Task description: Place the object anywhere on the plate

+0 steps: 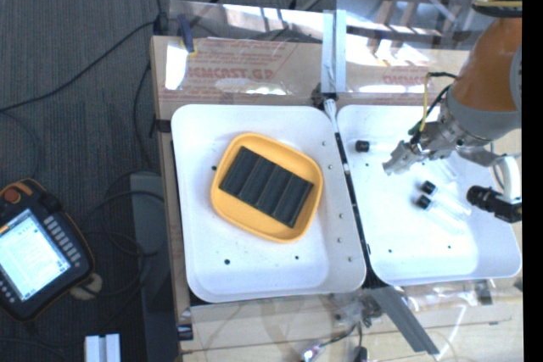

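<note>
A: Where does the claw (397,163) sit right now?

B: Over the right bin (441,254), reaching in from the right, the grey arm (484,102) bent down with its orange band above the wrist. The tip slants down and to the left, low over the bin floor.

A: Is it wide or narrow?

B: I cannot tell; the tip is a pale blur against the white bin.

A: And the object?

B: My guess is one of the small dark pieces. One small black piece (362,146) lies just up and left of the claw; two small dark pieces (423,194) lie just down and right of it. None is seen held. The yellow plate (231,212), with a dark ribbed block (267,185) already on it, is well to the claw's left in the left bin (254,280).

A: What could go wrong?

B: The pieces are tiny, so the claw may close on nothing or nudge one away. Then the carry crosses the ridge between the bins, where a weak pinch could drop it short of the plate.
</note>
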`<state>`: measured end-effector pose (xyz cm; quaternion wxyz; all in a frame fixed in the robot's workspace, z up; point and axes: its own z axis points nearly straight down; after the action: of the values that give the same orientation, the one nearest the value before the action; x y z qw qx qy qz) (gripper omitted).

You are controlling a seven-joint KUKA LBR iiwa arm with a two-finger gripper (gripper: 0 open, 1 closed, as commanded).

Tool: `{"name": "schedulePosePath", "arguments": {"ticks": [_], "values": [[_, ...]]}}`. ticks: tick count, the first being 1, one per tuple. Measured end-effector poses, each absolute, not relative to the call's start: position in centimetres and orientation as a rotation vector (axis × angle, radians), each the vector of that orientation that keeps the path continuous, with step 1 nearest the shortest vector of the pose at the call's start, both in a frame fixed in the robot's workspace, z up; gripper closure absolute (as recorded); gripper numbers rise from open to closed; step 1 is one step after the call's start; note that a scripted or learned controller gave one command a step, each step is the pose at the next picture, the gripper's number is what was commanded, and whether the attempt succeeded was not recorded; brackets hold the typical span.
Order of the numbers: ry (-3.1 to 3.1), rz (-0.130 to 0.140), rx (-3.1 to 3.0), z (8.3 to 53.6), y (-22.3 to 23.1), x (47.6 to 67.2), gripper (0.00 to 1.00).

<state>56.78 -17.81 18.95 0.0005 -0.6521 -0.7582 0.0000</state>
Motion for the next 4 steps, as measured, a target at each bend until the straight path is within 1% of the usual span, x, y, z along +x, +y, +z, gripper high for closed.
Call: {"name": "schedulePosePath", "arguments": {"ticks": [1, 2, 3, 4], "values": [[-2.383, 0.001, -2.045, 18.7, -13.0, 59.8, 1.0], [-2.484, 0.0, -1.921, 21.4, -2.0, 61.4, 1.0], [-2.627, 0.005, -1.726, 19.9, 1.1, 66.7, 1.0], [-2.628, 0.006, -1.727, 20.0, 1.0, 66.7, 0.0]]}}
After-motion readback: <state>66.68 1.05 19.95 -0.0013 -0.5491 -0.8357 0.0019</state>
